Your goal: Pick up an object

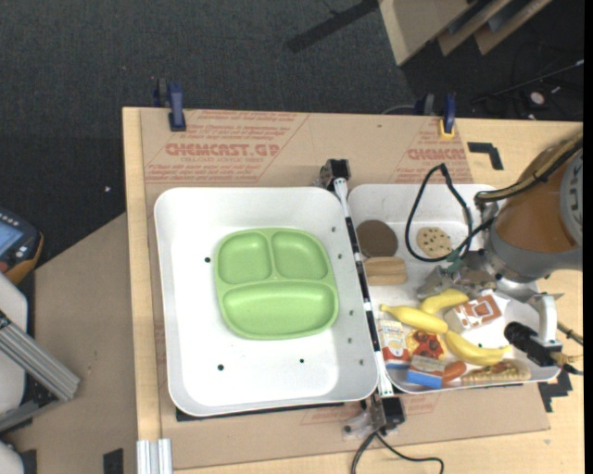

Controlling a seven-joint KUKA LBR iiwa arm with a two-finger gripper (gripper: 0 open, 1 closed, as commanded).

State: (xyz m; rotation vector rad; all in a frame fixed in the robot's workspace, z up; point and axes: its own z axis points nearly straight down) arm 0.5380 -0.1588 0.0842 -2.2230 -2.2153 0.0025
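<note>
- Dark carpet floor (83, 65) surrounds the bench.
- Printed brown cardboard (232, 143) covers the benchtop, held by blue clamps (172, 100).
- Wooden furniture (463, 28) stands behind.

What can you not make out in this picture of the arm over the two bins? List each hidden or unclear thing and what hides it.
- Gripper, camera view: the wrist covers it, so its hold cannot be judged.
- Right bin: its right side lies under the arm.
- Small packets in the front of that bin: too small and piled to name.
- Cookie: a black cable crosses it.
- Green tray in the left bin: fully clear.
</note>
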